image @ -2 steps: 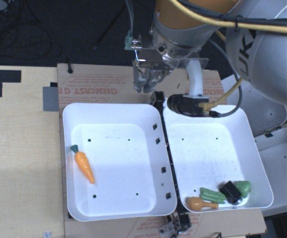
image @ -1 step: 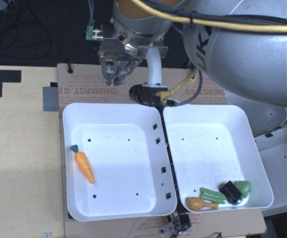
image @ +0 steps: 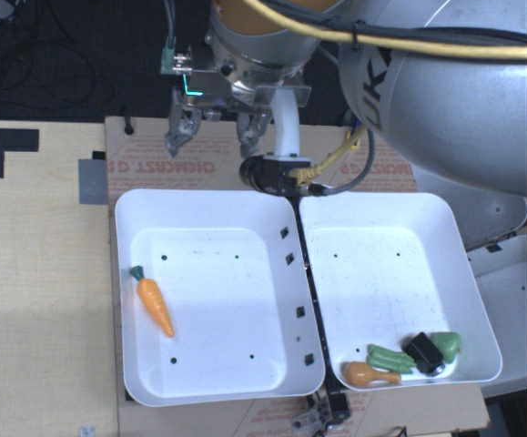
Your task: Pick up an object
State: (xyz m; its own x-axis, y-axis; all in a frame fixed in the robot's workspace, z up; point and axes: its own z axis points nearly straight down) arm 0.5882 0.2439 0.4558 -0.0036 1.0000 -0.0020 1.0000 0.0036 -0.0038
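An orange carrot (image: pixel 155 304) with a green top lies near the left wall of the left bin (image: pixel 204 209). In the right bin (image: pixel 386 209), at its front right corner, sit a green bean pod (image: pixel 390 359), a black block (image: pixel 423 352), a green piece (image: pixel 447 342) and a tan pear-shaped piece (image: pixel 369 373). My gripper (image: pixel 216 137) hangs above the bench behind the left bin's back edge, well away from the carrot. Its two fingers stand apart with nothing between them.
The grey arm with its orange band fills the upper right, over the back of the right bin. A cardboard sheet (image: pixel 154 157) lies under the bins. The divider with black clips (image: pixel 299 280) runs between the bins. Cables hang by the wrist.
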